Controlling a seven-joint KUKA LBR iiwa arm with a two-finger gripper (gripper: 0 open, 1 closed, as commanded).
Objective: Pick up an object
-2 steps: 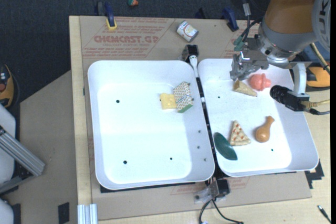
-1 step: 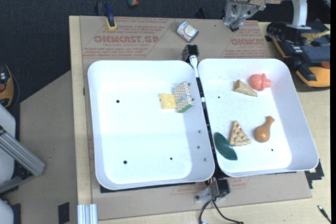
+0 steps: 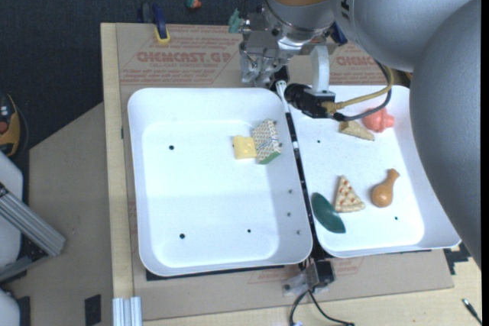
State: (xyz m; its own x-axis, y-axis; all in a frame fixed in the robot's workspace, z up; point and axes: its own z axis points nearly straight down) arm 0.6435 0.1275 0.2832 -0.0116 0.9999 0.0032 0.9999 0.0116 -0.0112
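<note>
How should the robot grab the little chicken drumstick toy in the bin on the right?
Probably best from straight above, pinching the drumstick across its thin bone end, which points up and to the right. The fat round end looks harder to pinch. It lies flat with bare bin floor around it; the pizza slice is apart on its left, so the claw has room either side.

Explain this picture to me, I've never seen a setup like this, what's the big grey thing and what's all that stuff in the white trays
The big grey shape is a robot arm with an orange band, reaching in from the right. One camera fixed above the bench looks down at a slant. The arm's gripper sits by the far rim of the trays, with nothing visibly held. The left bin has a yellow block and a patterned piece touching it. The right bin holds a pizza slice toy, a drumstick toy, a dark green piece, a pink item and a tan wedge.
</note>
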